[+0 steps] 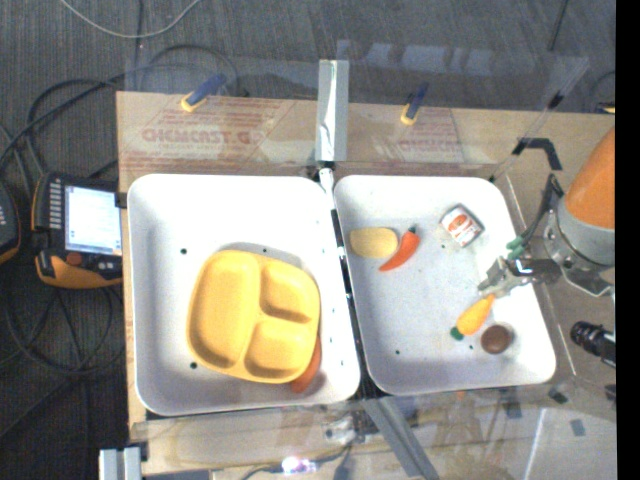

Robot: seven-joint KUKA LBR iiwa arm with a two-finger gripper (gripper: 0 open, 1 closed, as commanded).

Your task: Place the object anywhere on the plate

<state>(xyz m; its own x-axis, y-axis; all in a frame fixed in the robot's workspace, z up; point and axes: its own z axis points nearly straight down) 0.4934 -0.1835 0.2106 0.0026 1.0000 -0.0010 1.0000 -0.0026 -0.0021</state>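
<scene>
We note several small objects in the right bin (pixel 440 368), and we cannot tell which of them is the task's object. A toy carrot (pixel 472 317) lies at lower right of the frame, tilted, its green end toward the lower left. Just below and right of it sits a small brown round piece (pixel 496 339), close to but apart from the carrot. Toward the upper middle of that bin we see a pale yellow oval piece (pixel 373 242) touching a red chili pepper (pixel 400 250), which lies at a slant beside it. A small red-and-white can (pixel 461 225) lies on its side further right, well apart from the pepper.

The hand (pixel 503 274) stands at the right edge of the right bin, just above the carrot's upper end. Whether its fingers are apart or together, we cannot tell; nothing is seen between them.

The yellow plate (pixel 256 314), divided into compartments, rests in the left bin (pixel 160 228) at centre left of the frame. An orange-red edge (pixel 309 371) shows under its lower right corner.

Both bins sit side by side on the bench (pixel 250 128).
</scene>
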